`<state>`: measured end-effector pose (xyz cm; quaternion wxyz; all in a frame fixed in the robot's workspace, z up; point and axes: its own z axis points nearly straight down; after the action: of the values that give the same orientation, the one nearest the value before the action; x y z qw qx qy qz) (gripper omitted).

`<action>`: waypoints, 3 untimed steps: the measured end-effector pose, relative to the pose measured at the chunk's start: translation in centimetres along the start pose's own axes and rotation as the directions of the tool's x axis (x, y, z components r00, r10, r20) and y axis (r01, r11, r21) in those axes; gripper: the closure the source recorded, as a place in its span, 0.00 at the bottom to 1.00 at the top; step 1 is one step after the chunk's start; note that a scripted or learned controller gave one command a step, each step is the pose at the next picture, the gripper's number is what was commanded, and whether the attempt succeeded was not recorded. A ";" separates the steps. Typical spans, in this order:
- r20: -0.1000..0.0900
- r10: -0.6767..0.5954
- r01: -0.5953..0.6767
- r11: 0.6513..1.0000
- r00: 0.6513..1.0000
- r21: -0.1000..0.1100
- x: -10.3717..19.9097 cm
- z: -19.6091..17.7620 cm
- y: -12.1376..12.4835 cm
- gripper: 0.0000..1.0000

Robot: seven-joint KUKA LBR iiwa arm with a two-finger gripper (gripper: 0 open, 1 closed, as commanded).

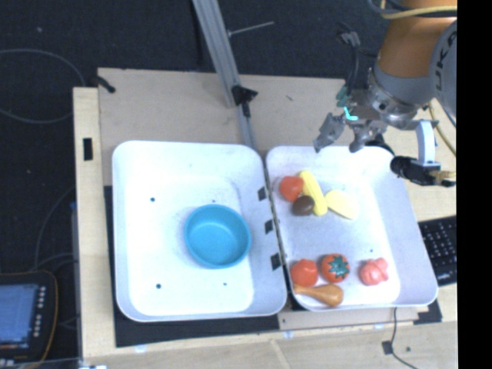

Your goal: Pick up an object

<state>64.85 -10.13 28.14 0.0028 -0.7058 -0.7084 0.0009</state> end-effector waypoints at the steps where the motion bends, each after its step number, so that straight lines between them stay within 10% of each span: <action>1: 0.000 0.000 0.000 1.000 1.000 -0.007 0.0 -0.4 0.1 0.00; 3: 0.007 0.007 -0.007 1.000 1.000 -0.002 -0.4 9.8 1.2 0.00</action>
<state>65.98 -10.52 18.30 -0.0002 -0.7083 -0.7059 0.0029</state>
